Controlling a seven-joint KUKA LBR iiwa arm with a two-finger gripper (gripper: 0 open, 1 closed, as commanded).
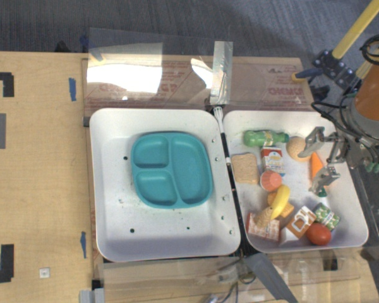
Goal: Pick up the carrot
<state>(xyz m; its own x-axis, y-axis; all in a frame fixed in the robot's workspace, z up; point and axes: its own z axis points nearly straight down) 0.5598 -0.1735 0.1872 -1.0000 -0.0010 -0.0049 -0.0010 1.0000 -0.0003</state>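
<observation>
Orange catches our eye straight away: the carrot (316,163) lies in the right bin (360,213), towards its far right corner, and the tool (321,158) is right over it, one metal finger (313,141) on the far side of the carrot and the other (325,177) on the near side, so the two stand apart with the carrot between them. We cannot tell whether either finger is actually touching it, and the carrot looks to be resting on the bin floor. The grey arm with its orange band (374,96) comes in from the right edge. Just left of the carrot we have a round tan bun (296,147), and left of that a green bottle (264,137) lying on its side along the far wall. A little red-and-white carton (273,160) sits near the middle, a slice of bread (244,168) to its left, and a reddish round piece (270,180) nearer to us. A yellow banana (279,201) lies nearer still, with packets and a tomato (319,234) crowded at the near edge. Over in the left bin (107,169) we see a teal divided plate (172,170) sitting in the centre, well apart from the action. Both bins rest side by side on the tabletop (31,169).
</observation>
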